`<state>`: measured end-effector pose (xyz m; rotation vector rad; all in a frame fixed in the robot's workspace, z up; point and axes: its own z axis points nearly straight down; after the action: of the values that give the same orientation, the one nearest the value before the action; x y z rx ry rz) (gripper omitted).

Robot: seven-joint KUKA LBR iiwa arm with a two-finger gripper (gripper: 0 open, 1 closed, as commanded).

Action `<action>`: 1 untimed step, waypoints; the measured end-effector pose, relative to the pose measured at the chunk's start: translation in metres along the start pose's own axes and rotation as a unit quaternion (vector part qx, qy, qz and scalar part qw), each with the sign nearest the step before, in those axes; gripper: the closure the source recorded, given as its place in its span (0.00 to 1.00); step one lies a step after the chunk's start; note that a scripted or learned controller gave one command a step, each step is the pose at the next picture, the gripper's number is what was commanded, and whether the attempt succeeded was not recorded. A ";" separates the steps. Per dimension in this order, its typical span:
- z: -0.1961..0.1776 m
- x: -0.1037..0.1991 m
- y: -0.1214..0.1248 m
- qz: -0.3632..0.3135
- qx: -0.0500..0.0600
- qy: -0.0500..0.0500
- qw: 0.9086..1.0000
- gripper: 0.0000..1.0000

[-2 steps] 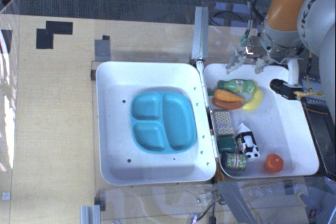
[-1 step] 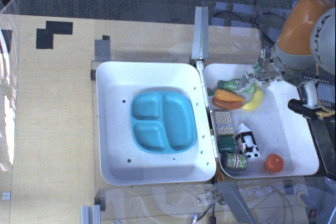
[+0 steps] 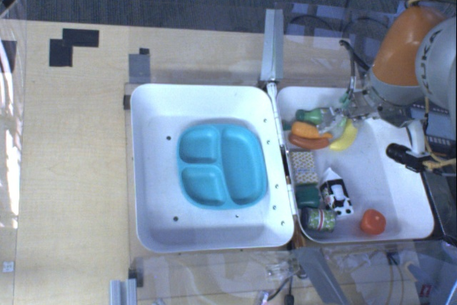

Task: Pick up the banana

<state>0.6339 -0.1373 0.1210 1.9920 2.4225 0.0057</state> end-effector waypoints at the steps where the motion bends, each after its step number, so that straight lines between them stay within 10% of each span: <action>1: 0.032 -0.062 -0.035 -0.028 -0.002 -0.001 1.000 0.00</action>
<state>0.6117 -0.2051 0.0890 1.9217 2.4731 0.0071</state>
